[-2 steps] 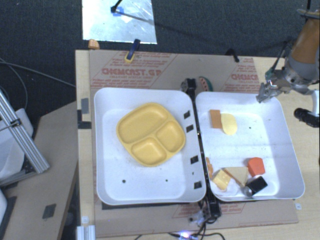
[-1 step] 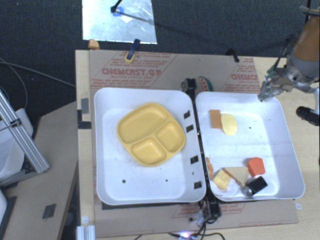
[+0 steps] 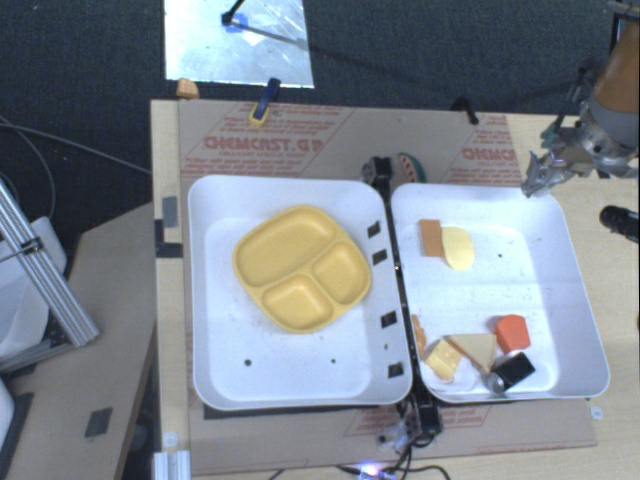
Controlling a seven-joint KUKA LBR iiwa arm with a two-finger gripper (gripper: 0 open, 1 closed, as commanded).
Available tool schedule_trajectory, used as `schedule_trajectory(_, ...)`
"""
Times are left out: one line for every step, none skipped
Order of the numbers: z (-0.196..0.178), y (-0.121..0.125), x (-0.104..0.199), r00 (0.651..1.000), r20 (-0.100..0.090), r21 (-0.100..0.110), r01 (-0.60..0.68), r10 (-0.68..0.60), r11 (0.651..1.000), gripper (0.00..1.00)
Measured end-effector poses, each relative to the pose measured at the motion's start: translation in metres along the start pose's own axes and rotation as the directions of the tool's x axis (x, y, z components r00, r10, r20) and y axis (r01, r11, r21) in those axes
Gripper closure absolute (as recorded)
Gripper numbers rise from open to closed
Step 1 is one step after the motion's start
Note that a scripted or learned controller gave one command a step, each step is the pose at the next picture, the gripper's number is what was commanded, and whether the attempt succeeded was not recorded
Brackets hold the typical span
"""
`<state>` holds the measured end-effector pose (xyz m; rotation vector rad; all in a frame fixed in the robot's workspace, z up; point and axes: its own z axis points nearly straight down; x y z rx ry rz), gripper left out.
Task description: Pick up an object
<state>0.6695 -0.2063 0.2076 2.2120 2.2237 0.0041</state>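
The right bin [image 3: 560, 248] holds a brown block [image 3: 431, 237] touching a pale yellow disc [image 3: 459, 249] near its back left. An orange-red block [image 3: 512, 332], a black piece [image 3: 514, 370], a tan wedge [image 3: 474, 348] and a small yellow piece [image 3: 442, 360] lie along its front. My gripper [image 3: 543, 175] hangs above the bin's back right corner, away from all of these, with nothing seen between its fingers.
The left bin [image 3: 210, 368] carries a yellow three-compartment plate [image 3: 301, 266]. A cardboard sheet [image 3: 330, 133] lies under both bins. A shiny square sheet [image 3: 238, 26] sits on the dark floor behind. A metal frame [image 3: 40, 278] stands at the left.
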Motion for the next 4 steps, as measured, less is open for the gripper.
schedule_trajectory(-0.018, 0.0, 0.0, 1.0, 0.0, 0.0, 0.0, 0.0, 1.0, 1.0)
schedule_trajectory(-0.028, 0.0, 0.0, 1.0, 0.001, 0.001, 0.0, 0.0, 1.0, 1.0)
schedule_trajectory(-0.015, 0.0, 0.0, 1.0, 0.0, 0.003, 0.0, 0.0, 1.0, 1.0)
schedule_trajectory(-0.031, 0.0, 0.0, 1.0, 0.0, 0.0, 0.0, 0.0, 1.0, 1.0)
